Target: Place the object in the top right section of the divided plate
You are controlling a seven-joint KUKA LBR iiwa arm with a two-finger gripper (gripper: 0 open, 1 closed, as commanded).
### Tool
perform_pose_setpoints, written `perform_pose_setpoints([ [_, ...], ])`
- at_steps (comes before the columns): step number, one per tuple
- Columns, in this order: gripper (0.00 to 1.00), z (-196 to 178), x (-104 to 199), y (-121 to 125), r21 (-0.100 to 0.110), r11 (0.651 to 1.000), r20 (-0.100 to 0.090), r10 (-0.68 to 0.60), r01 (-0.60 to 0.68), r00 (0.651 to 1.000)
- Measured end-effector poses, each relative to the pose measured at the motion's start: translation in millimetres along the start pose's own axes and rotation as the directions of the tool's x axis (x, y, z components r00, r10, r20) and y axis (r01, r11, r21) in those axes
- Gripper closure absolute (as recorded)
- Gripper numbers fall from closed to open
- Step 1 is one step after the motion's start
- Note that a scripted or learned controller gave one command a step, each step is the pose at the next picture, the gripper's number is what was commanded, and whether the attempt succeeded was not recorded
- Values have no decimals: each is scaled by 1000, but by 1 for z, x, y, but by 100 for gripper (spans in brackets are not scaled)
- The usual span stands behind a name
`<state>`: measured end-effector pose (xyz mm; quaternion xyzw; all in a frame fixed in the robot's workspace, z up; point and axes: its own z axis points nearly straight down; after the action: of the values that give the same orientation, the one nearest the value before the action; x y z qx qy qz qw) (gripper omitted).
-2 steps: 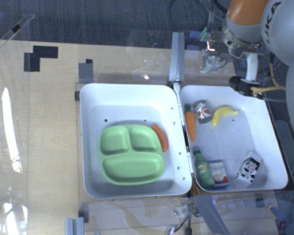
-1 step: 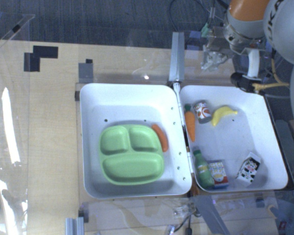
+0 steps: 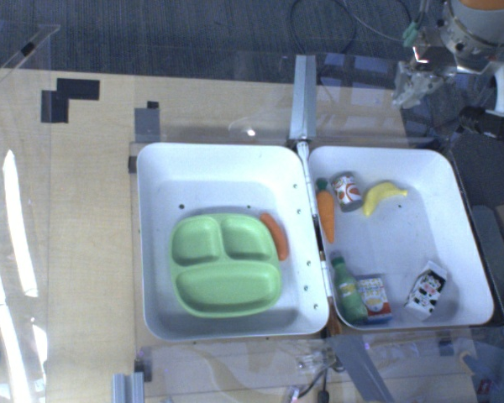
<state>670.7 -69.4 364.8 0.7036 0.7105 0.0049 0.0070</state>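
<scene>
Overhead, end effector [image 3: 416, 86] w/ grip state unclear, above pale wood bench [image 3: 67, 250], dark carpet [image 3: 168, 15] behind.

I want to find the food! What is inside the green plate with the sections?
The green divided plastic plate has nothing visible in its three sections. A small orange sausage-shaped piece lies just outside its right rim. Whatever is beneath the plate is hidden.

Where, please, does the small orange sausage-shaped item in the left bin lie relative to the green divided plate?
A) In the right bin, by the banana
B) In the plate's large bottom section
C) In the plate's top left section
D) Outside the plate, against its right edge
D: the orange item lies on the left bin's floor, alongside the right rim of the green divided plate, outside its sections.
</scene>
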Motion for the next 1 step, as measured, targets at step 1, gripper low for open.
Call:
perform_pose_setpoints([
  [1, 100, -16, -51, 0, 1, 1000, 1, -28, 28, 1000],
])
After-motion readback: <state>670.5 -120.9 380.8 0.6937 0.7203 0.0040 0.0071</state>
